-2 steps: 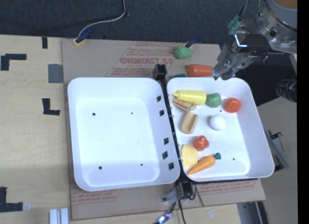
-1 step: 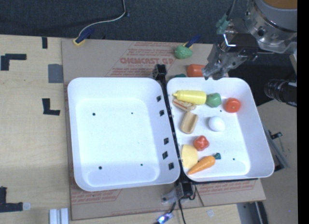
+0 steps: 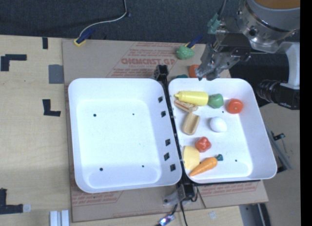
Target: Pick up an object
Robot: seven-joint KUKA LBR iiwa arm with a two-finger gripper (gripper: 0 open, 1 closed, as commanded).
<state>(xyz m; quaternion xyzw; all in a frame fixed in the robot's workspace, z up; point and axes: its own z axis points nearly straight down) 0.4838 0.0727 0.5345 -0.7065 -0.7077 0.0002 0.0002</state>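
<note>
The right bin (image 3: 253, 137) holds several toy foods. A yellow corn-like piece (image 3: 192, 97) lies at the back, with a green ball (image 3: 216, 100) and a red tomato (image 3: 235, 106) beside it. Below them are a tan bread roll (image 3: 190, 123), a white egg (image 3: 218, 124), a red pepper (image 3: 203, 144), a yellow wedge (image 3: 191, 158) and an orange carrot (image 3: 204, 165). My gripper (image 3: 206, 73) hangs above the back rim of the right bin, just behind the yellow piece. Its dark fingers point down, and nothing shows between them.
The left bin (image 3: 117, 132) lies beside the right one. Behind the bins on the cardboard rest a green toy (image 3: 185, 52) and a red object (image 3: 193, 70) partly hidden by the gripper. A cable (image 3: 105, 23) runs across the back.
</note>
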